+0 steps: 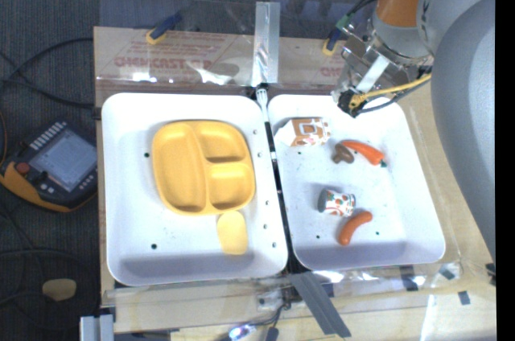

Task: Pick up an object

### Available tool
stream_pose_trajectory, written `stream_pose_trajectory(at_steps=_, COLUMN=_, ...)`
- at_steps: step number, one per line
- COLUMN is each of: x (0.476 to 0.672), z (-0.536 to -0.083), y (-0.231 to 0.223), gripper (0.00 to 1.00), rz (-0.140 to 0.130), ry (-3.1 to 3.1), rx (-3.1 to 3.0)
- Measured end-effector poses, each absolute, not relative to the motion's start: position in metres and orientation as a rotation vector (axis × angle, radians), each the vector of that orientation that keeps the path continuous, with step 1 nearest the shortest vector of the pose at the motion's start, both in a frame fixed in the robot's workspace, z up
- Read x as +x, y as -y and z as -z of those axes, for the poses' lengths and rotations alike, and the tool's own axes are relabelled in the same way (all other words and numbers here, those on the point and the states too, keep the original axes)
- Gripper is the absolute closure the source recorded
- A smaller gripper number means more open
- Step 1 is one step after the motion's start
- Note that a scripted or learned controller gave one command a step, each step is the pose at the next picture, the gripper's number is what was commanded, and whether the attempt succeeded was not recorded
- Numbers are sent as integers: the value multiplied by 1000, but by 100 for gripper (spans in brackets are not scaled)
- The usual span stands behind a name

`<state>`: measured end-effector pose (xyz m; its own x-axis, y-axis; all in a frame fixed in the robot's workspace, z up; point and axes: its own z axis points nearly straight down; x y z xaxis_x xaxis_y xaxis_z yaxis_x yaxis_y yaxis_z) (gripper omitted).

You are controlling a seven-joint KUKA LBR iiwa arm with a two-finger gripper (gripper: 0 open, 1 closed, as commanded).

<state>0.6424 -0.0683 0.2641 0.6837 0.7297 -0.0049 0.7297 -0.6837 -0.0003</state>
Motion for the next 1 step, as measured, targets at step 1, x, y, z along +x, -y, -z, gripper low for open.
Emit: stream_pose_trajectory(at_steps=1, x=649, z=-235, y=27, gripper=100, rz=10, ry=-956, rx=2993)
